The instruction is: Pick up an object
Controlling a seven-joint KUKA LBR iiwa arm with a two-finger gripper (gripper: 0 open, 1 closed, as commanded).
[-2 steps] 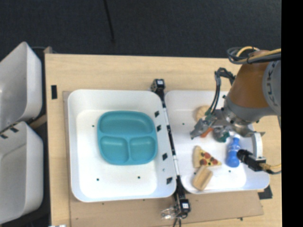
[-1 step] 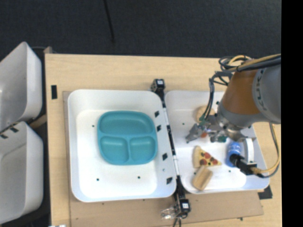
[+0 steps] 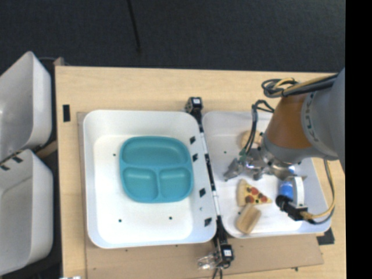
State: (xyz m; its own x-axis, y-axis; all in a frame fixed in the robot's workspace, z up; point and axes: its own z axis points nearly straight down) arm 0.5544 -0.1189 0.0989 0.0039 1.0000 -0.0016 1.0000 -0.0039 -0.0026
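Tool (image 3: 247, 166), grip state unclear, hangs above the pizza slice (image 3: 252, 194) near a tan block (image 3: 247, 219) and blue item (image 3: 286, 189).

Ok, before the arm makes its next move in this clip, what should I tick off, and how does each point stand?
1. Tool over the right bin: ok.
2. Something held between the fingers: cannot tell, the wrist hides them.
3. Toy pizza slice free to grasp: ok, it lies just below the tool.
4. Tan block clear of the arm: ok, near the bin's front edge.
5. Blue object reachable: cannot tell, partly under the arm.
6. Teal divided plate undisturbed in the left bin: ok.
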